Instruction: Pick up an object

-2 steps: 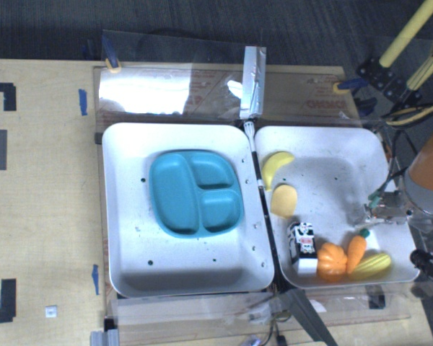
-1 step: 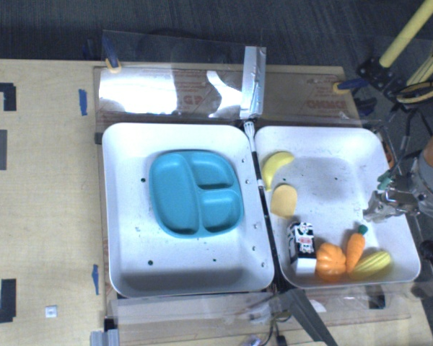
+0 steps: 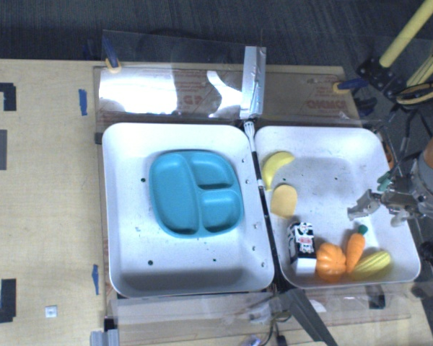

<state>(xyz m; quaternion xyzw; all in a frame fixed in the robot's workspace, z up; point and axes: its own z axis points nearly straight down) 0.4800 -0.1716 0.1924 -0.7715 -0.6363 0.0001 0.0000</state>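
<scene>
The right bin [image 3: 325, 146] holds several toy foods. A yellow lemon-like piece [image 3: 276, 166] and a pale yellow lump [image 3: 283, 200] lie along its left wall. At the front sit a black-and-white cow-patterned carton [image 3: 301, 240], an orange pumpkin-like piece [image 3: 330, 259], a carrot [image 3: 354, 247] and a yellow squash-like piece [image 3: 372, 264]. My gripper [image 3: 381, 212] hangs over the bin's right side, just above and right of the carrot. Its fingers stand open and hold nothing.
The left bin [image 3: 123, 193] carries a blue divided plate [image 3: 196, 192]. A clear plastic sheet with a taped metal strip [image 3: 252, 81] lies behind the bins. Cables and a yellow pole [image 3: 411, 24] crowd the far right.
</scene>
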